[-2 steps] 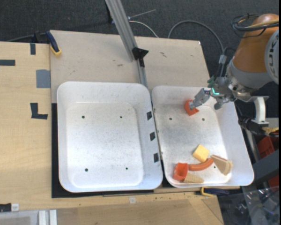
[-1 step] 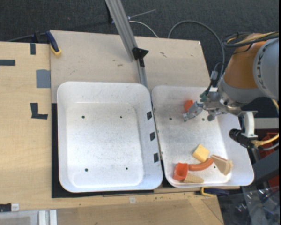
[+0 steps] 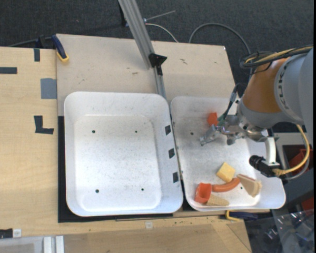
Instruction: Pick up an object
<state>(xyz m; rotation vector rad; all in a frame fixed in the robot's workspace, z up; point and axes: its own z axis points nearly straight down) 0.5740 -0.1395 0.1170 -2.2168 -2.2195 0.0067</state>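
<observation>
- Lying in the right bin [image 3: 189,115], the candidate objects sit in two spots: a small orange-red block [image 3: 213,118] near the bin's far side, and a cluster at its near edge.
- That cluster holds a yellow wedge [image 3: 226,172], a curved orange-red strip [image 3: 226,186] just below it, an orange-red cup-like piece [image 3: 203,192] at the strip's left end, a pale tan cone-shaped piece [image 3: 218,200] against the near rim, and a tan wedge [image 3: 250,185] at the right.
- The gripper [image 3: 213,136] hangs low over the middle of the right bin, between the small block and the cluster; the block sits just beside its upper edge.
- Whether the fingers are apart or together cannot be told: the metal parts blur against the speckled bin floor, and nothing can be seen between them.
- The arm [image 3: 276,91], grey with its orange band, comes in from the right over the bin's right rim.
- The left bin [image 3: 116,152] touches the right one along their shared edge.
- A slanted metal pole [image 3: 137,25] crosses the bench [image 3: 21,125] behind the bins.
</observation>
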